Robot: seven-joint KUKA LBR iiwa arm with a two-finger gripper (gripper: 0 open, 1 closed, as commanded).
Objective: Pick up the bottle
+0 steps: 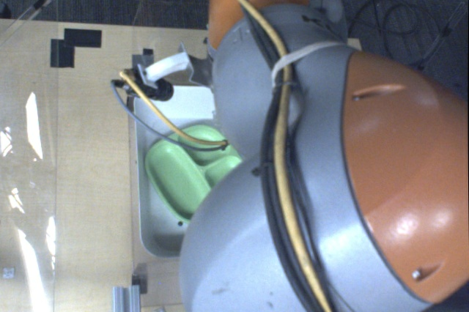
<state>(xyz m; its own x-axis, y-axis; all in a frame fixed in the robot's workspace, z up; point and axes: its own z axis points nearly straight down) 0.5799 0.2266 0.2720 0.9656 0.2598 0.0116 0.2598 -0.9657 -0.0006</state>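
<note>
Camera view looked past the grey-and-orange arm (330,157) bent low over a white bin (143,230), where a pale green bottle (176,179) lay partly hidden; the reach seemed underway, the grasp unconfirmed, its hand's state impossible to tell.

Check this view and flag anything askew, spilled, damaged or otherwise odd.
Nothing looks spilled or broken. The one oddity is that the arm looms very close to the camera and hides most of the white bin. Light green objects lie in the bin, partly covered by the arm.
</note>
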